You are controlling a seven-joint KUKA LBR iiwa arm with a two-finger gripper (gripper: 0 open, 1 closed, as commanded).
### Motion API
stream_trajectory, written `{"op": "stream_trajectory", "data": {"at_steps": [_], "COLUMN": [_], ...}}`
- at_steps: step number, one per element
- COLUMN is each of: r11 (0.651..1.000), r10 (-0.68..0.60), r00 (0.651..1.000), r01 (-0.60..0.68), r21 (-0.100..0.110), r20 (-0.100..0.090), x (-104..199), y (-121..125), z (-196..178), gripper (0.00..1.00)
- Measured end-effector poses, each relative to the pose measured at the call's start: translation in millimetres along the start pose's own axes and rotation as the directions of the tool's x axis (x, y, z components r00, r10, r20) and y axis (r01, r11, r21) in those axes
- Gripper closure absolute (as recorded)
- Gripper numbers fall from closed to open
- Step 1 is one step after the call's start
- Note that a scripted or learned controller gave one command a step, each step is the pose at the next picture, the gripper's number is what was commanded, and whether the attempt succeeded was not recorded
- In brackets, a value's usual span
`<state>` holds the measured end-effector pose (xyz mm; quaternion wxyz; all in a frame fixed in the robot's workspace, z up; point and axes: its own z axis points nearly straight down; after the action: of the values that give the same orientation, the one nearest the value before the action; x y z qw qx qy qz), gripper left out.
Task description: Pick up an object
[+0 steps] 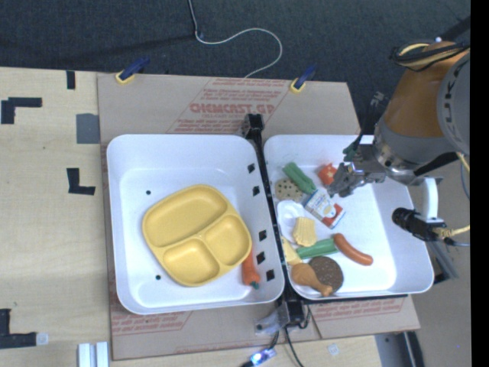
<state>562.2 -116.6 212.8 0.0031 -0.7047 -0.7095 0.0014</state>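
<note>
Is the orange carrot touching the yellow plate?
Apart. The camera view shows a strip of white bin floor between the carrot and the yellow plate's rim.

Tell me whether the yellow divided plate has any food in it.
Empty. The yellow plate in the left bin shows three bare compartments; the carrot lies beside its rim, on the bin floor.
</note>
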Motion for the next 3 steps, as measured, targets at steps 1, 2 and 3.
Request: {"op": "stream_trajectory", "data": {"at_steps": [1, 2, 3], "r11": [1.000, 1.000, 1.000], "r10": [0.000, -0.001, -0.001], "r00": [1.000, 1.000, 1.000], "r01": [0.000, 0.001, 0.001], "r21": [-0.001, -0.001, -0.001], "r20": [0.001, 0.001, 0.001], "x": [45.7, 103.6, 158.2], "y": [21.2, 43.7, 55.9], "z": [-7.3, -11.2, -17.2], "gripper": [1.00, 1.00, 1.00]}}
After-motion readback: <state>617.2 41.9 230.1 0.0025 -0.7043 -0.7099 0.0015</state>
